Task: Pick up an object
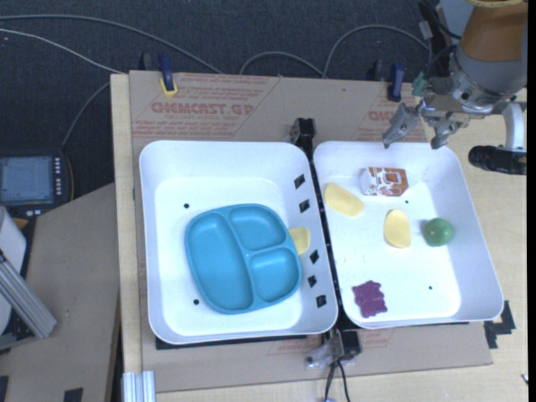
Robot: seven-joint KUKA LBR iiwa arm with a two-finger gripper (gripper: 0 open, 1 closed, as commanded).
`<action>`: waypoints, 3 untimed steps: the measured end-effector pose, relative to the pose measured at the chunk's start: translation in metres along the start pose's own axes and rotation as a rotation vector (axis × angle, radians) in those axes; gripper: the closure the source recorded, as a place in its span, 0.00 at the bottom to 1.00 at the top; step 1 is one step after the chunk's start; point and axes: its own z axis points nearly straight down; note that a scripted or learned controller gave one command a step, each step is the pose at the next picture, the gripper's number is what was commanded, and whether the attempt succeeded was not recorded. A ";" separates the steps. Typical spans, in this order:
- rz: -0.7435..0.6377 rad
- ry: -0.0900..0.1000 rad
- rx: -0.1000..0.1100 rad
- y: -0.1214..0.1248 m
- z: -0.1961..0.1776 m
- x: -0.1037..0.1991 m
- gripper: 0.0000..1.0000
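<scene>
My gripper (416, 135) hangs above the far edge of the right bin (477, 283), its two fingers spread open with nothing between them. Below it in that bin lie a small white and orange packet (384, 181), a pale yellow piece (343, 200), a second yellow piece (398, 229), a green ball (436, 232) and a purple lump (369, 298). The packet is the nearest thing to the gripper, a little toward the front and left of it.
The left bin (159, 249) holds a blue divided plate (243, 256) and a small yellow piece (300, 239) at the plate's right edge. Black clips (303, 131) join the bins along the middle. Cables run across the dark floor behind the bench.
</scene>
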 end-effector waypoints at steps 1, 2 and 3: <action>-0.002 -0.002 -0.013 0.002 -0.008 0.000 0.00; -0.004 -0.001 -0.007 0.002 0.052 0.008 0.00; -0.001 -0.001 -0.006 -0.003 0.113 0.003 0.00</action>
